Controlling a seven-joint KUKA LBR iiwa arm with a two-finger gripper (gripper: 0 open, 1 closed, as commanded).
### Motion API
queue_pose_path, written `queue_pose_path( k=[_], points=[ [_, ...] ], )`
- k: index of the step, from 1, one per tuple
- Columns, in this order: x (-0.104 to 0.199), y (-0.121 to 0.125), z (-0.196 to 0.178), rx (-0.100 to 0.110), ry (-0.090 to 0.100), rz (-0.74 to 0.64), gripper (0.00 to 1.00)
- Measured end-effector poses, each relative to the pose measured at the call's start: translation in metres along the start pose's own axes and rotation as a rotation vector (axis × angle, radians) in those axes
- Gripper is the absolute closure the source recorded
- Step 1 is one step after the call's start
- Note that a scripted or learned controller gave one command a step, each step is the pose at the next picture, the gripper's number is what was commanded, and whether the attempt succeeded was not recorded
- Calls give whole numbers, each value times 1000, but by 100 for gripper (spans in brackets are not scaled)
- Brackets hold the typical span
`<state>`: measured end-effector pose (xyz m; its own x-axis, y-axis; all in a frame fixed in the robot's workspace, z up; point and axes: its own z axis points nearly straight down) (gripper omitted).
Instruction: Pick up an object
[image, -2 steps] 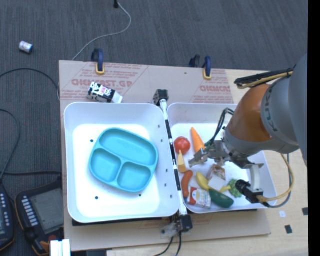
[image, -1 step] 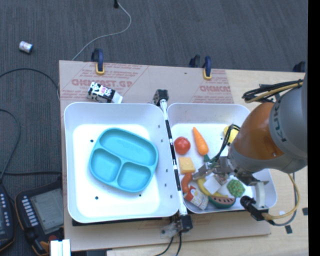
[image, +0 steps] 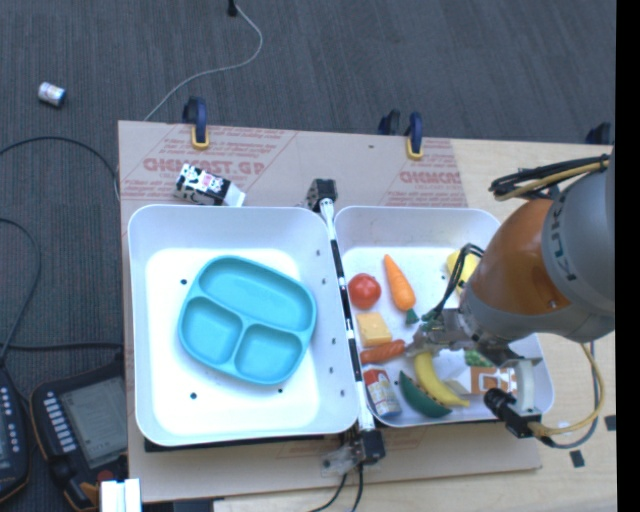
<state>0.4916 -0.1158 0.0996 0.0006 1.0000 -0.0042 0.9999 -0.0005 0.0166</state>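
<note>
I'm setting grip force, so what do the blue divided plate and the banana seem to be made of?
Blue divided plate: probably moulded plastic, one even colour with a soft sheen and rounded compartments. Banana: probably toy plastic, flat yellow and smooth; whether hard or soft isn't visible.

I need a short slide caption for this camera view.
KUKA arm reaches into the right bin of toy food; blue plate in the left bin.

A single fixed camera looks down at a slant on the bench (image: 150, 150) from well above, framing both white bins (image: 140, 300) whole, with grey floor (image: 400, 60) beyond the bench's far edge.
</note>
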Motion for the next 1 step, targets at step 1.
queue_pose_path(
  k=[1],
  points=[
    [60, -6, -85, 16, 4, -2, 100]
  ],
)
